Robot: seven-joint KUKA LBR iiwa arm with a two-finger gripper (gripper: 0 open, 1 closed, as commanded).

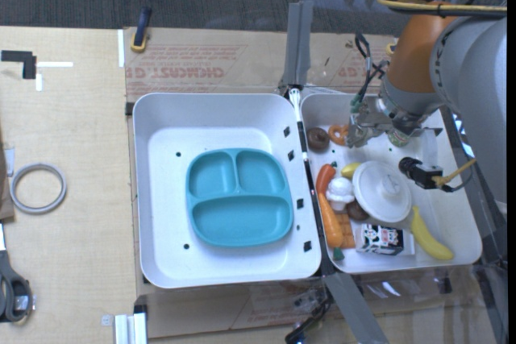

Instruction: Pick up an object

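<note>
My gripper [355, 133] hangs low over the back left part of the right bin [459, 209], below the orange wrist band [415, 52]. Just left of it lie a small orange piece [338, 133] and a brown round piece [318, 138]. Nearer the front are a carrot [325, 176], a white bulb-shaped toy [340, 189], a white round lid [383, 191], a yellow banana [430, 236] and a cow-patterned carton [380, 238]. I see nothing between the gripper and these things that shows a hold.
The left bin [157, 173] holds a teal divided plate [239, 197]. On the wooden bench at the left lie a tape roll [36, 188] and scissors [12, 298]. A black part on a yellow cable [419, 172] hangs over the right bin.
</note>
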